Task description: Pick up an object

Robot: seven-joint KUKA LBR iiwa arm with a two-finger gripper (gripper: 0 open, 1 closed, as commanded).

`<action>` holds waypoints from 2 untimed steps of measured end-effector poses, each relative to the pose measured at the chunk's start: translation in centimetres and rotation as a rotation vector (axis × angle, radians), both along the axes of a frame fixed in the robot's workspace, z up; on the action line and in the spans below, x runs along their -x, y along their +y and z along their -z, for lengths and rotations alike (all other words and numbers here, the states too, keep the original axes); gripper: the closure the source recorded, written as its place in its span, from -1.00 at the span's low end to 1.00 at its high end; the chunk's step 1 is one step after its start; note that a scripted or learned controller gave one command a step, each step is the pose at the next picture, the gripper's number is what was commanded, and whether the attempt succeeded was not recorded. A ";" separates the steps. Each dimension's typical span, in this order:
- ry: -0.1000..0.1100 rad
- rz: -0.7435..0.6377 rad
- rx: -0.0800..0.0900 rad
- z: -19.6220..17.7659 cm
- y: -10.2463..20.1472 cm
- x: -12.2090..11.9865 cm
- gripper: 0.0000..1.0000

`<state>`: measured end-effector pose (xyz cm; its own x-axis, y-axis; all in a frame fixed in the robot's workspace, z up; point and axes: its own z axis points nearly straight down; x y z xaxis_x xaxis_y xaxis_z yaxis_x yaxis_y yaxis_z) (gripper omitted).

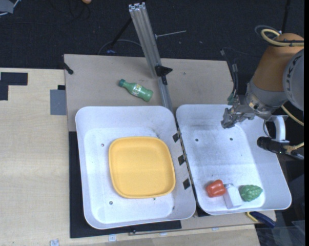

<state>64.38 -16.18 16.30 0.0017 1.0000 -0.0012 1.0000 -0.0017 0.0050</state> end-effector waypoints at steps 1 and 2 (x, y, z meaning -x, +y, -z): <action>0.002 0.000 0.000 -4.4 -0.2 0.5 1.00; 0.000 -0.001 0.000 -10.5 -0.2 0.8 1.00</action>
